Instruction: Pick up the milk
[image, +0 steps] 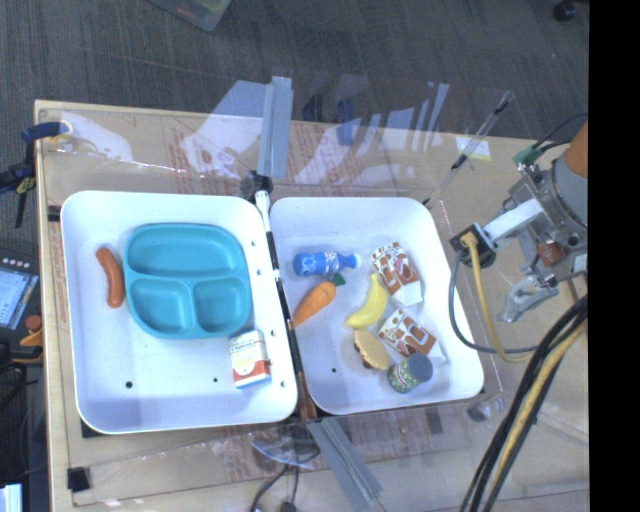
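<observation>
Camera view: we cannot tell the gripper (535, 285) fingers' state, right of both bins. We should cross to the milk (248, 358) beside the blue tray (190, 278).

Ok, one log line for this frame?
gripper: right of bins, off bench | small orange-and-white milk carton: left bin, beside blue tray | not picked
</observation>
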